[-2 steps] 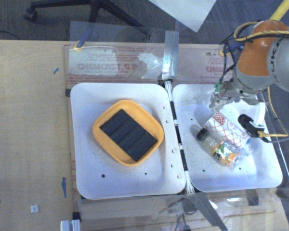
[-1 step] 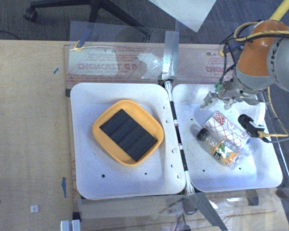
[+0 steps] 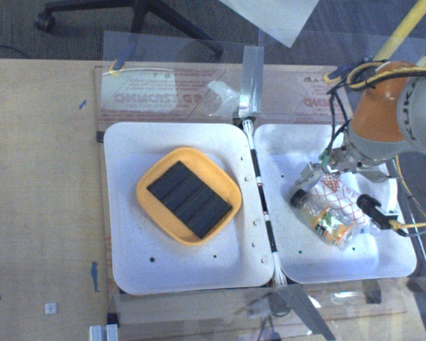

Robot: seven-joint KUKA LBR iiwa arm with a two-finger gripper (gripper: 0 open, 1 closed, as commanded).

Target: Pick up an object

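Open white floor around yellow tray (image 3: 188, 203), left bin (image 3: 128, 254).

We cannot tell whether the gripper (image 3: 331, 188) fingers grasp the crumpled clear packet (image 3: 331, 215) beneath them. Above it, the arm (image 3: 397, 112) is cut off at the right edge.

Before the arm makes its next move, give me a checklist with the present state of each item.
1. Gripper low in the right bin: ok.
2. Target nearby: clear plastic packet with red and orange print lies under the gripper: ok.
3. Packet between the fingers: cannot tell, clutter hides them.
4. Yellow tray with the black ridged insert in the left bin, away from the arm: ok.
5. Cables trailing along the right bin's edge beside the gripper: not ok, snag risk.
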